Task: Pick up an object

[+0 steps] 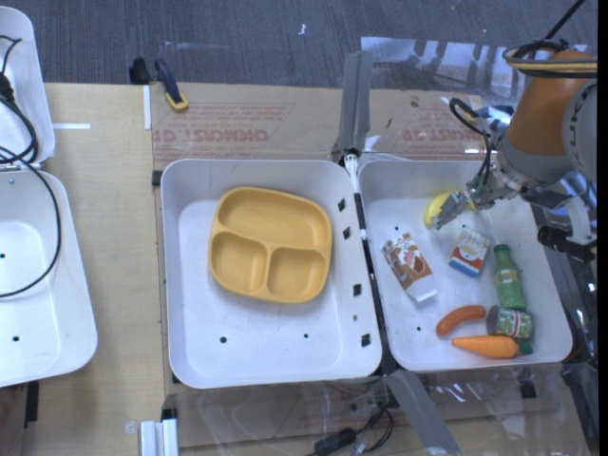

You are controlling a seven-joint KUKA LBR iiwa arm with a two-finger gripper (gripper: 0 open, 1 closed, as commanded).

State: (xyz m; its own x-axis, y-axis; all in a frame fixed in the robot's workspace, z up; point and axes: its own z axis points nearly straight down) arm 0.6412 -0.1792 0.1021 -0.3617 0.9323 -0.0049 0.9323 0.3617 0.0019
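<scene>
The right bin (399, 340) holds several small items. A yellow rounded fruit (437, 203) lies near its back wall. My gripper (452, 209) hangs low at the fruit's right side, touching or just above it. Nearer the front lie a small brown-and-white carton (408, 266), a red, white and blue box (469, 252), a green bottle (508, 278), a red sausage (461, 319), a green can (511, 323) and an orange carrot (486, 347).
The left bin (190, 331) holds a yellow divided tray (271, 245). The arm's orange band (549, 112) rises above the right bin's back right corner. A white appliance with black cable (28, 255) stands at the far left.
</scene>
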